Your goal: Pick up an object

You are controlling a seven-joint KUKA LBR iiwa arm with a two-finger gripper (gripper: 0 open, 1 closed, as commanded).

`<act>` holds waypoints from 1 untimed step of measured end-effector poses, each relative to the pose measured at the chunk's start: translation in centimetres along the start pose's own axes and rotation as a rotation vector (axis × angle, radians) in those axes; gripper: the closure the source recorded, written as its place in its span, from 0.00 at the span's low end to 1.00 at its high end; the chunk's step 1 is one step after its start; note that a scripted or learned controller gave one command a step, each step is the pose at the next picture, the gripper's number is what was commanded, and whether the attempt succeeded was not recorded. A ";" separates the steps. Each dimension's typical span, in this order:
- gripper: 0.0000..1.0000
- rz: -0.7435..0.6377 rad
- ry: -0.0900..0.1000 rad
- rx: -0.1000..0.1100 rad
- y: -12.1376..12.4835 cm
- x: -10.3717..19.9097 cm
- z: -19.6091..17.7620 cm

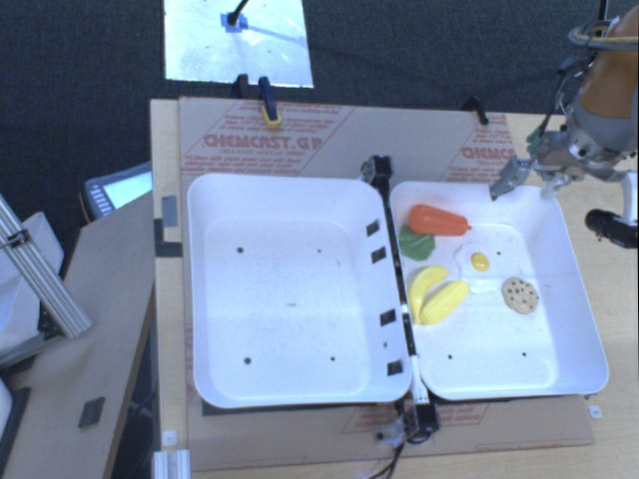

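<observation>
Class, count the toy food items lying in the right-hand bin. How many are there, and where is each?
4. An orange plastic carrot with green leaves at the top left, a yellow banana below it, a white fried egg mid-bin, and a round tan cookie at the right. None looks hidden.

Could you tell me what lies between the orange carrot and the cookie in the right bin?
In the camera view, the fried egg lies between the carrot and the cookie, on the right bin floor.
</observation>
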State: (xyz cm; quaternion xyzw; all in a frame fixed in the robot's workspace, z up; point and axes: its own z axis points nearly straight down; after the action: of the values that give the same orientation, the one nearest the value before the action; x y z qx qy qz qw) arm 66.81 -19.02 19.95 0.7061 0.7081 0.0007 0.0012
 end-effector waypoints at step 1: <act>1.00 -0.003 -0.002 -0.005 0.1 0.0 -1.2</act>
State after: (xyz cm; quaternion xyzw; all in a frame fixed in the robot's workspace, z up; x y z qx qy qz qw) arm 66.92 -19.05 21.15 0.7050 0.7092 0.0017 0.0036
